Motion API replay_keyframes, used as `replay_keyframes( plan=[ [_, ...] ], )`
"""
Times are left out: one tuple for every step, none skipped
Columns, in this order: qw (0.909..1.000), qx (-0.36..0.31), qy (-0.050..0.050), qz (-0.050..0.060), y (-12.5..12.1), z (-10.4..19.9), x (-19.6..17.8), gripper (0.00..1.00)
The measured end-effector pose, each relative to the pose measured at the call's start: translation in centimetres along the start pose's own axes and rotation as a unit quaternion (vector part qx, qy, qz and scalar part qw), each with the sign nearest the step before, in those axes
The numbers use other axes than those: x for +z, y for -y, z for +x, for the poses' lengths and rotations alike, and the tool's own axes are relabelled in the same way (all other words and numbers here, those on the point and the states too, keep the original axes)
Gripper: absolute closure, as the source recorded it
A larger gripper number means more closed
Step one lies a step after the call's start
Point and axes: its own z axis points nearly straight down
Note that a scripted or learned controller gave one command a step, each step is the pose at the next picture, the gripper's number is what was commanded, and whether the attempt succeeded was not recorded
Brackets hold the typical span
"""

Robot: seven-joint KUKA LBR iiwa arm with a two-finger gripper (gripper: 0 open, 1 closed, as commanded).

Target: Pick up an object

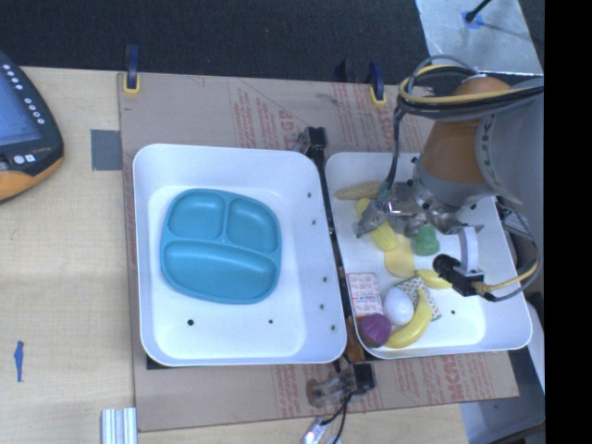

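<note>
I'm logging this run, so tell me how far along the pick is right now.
Done: the arm has reached into the right bin, with the gripper low over the toy food. In hand: nothing visibly; no item shows between its fingers. Left: grasping and lifting one. The banana, white egg and purple piece lie in the bin, and the blue divided plate sits in the left bin.

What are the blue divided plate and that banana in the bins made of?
The blue plate looks like moulded plastic: one even colour, rounded edges, a soft sheen. The banana is probably a plastic toy too, judging by its smooth, uniform yellow skin, though the picture alone cannot rule out real fruit.
</note>
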Motion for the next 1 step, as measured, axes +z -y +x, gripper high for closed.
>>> replay_keyframes(
  plan=[
    [1.0,-0.001,0.001,-0.001,-0.23,-0.09,-1.11,1.0]
  ],
)
